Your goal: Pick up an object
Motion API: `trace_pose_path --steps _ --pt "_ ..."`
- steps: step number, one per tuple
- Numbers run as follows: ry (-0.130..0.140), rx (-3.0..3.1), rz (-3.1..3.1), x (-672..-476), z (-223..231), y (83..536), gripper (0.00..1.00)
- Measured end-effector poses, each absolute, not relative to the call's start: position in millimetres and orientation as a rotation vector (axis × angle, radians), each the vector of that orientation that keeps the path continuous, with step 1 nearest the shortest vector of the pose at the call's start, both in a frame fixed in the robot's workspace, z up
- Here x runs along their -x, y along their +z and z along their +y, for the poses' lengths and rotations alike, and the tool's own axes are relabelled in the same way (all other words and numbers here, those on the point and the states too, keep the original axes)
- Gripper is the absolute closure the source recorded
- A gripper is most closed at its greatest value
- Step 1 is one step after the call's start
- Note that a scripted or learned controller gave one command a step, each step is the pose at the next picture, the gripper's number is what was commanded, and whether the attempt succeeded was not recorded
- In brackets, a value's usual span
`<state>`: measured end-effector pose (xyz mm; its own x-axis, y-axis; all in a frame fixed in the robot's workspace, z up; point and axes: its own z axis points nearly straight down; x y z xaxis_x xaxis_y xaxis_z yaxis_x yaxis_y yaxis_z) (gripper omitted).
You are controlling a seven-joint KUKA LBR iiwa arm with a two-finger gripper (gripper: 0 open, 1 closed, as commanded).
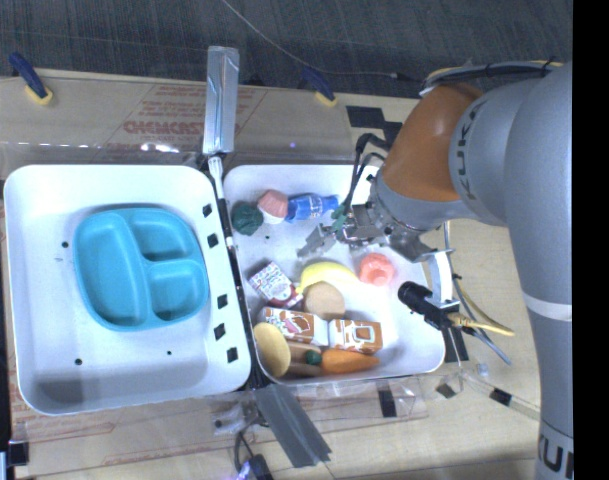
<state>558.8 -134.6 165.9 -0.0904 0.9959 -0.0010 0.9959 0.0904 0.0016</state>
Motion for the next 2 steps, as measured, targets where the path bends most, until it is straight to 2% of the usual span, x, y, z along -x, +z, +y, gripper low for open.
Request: trace_pose_path --steps 1,2 --pt "-0.003 -2.285 2.161 -503.7 -140.8 184.0 0.0" --pt "0.009 -2.351 2.075 -531.2 -136.9 96.6 0.0"
